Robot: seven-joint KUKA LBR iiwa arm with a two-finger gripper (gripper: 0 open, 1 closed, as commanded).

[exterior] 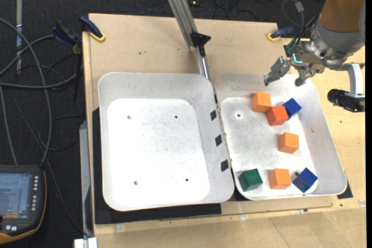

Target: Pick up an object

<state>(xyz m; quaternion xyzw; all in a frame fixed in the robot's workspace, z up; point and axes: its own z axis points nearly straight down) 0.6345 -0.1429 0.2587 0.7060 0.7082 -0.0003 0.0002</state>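
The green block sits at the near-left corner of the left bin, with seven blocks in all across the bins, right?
Not quite: the camera view shows the green block at the near-left corner of the right bin, not the left bin. The count of seven holds.

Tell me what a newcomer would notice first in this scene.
The coloured blocks stand out: all seven lie in the right bin, with an orange one, a red one and a blue one bunched near its far end, and a green one at the near edge. The gripper hangs open above that bin's far right corner, holding nothing. The left bin is plain white.
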